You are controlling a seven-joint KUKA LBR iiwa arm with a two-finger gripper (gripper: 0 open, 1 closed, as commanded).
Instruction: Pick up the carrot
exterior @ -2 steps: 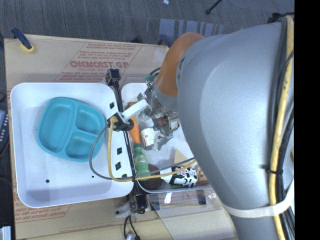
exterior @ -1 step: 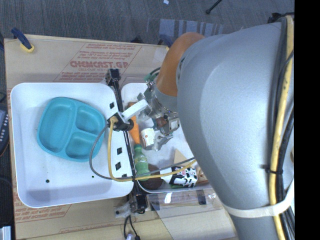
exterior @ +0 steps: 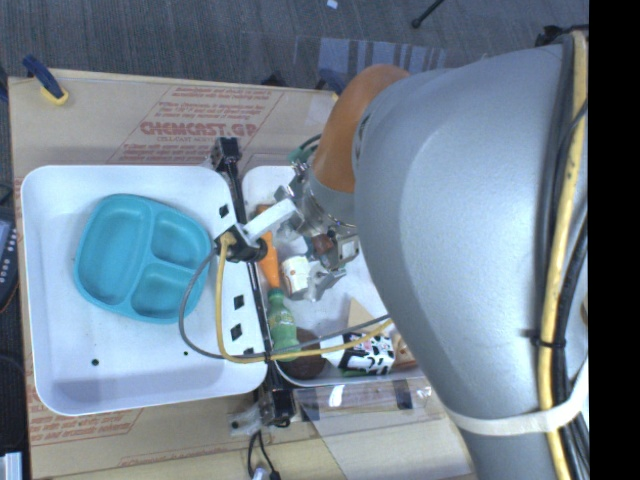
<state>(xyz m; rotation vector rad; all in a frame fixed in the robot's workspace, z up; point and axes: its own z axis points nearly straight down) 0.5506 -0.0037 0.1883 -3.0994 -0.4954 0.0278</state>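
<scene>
The carrot (exterior: pixel 269 264) shows as a narrow orange strip in the right bin (exterior: pixel 262 180), close to the divider between the two bins. My gripper (exterior: pixel 322 253) hangs over the right bin just to the right of the carrot, near a small cream-coloured block (exterior: pixel 296 271). The big grey arm (exterior: pixel 470 218) with its orange band (exterior: pixel 345 118) covers most of the right bin.
A blue divided plate (exterior: pixel 142 256) lies in the left bin (exterior: pixel 60 298). In the right bin, a green bottle (exterior: pixel 281 326), a dark brown item (exterior: pixel 300 366) and a black-and-white toy (exterior: pixel 370 356) sit toward the front. Cables (exterior: pixel 215 298) loop over the divider.
</scene>
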